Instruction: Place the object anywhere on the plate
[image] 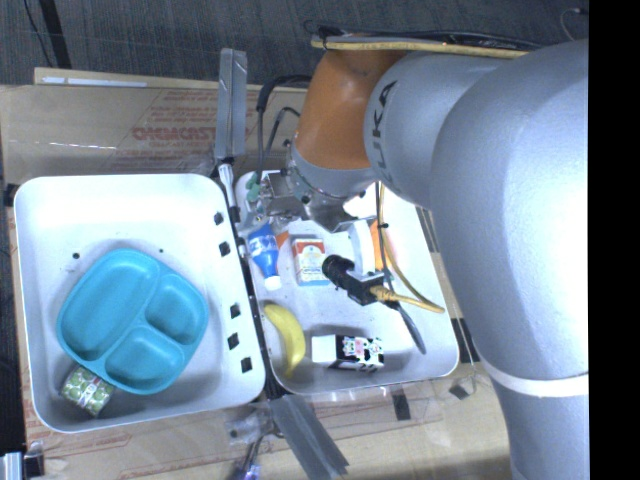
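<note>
The hand [268,196] sits low at the far end of the right bin [440,318], above a blue-and-white tube [263,253]; whether it grips anything I cannot tell (the wrist hides it). The blue plate [132,318] lies in the left bin [40,268]. Crowding from the red-and-white box [310,263] and banana [287,334] could spoil a grasp, or catch on the divider.

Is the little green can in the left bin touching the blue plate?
Touching. In the camera view, the green can sits against the lower-left rim of the blue plate, with the plate's edge overlapping it and no white bin floor visible between them.
</note>
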Tool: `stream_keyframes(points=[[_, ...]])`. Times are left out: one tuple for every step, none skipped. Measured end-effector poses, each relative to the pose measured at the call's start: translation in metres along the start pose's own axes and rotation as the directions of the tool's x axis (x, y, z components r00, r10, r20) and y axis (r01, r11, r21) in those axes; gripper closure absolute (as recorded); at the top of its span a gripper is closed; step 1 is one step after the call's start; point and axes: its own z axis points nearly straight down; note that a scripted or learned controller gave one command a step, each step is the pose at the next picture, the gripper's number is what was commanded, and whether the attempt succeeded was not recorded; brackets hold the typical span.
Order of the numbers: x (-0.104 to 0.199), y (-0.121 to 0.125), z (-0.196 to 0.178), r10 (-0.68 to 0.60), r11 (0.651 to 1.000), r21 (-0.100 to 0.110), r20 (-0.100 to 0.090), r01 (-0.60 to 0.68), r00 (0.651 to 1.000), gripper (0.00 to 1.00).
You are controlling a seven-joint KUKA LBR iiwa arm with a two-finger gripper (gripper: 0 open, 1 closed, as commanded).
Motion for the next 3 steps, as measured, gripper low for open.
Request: stream_keyframes(points=[[0.078,-0.036,0.015,-0.117,0.993,0.002,0.001,0.117,0.993,1.0],[0.102,-0.059,0.04,-0.11,0.994,0.001,0.001,0.11,0.994,1.0],[0.101,-0.059,0.04,-0.109,0.994,0.0,0.001,0.109,0.994,0.0]])
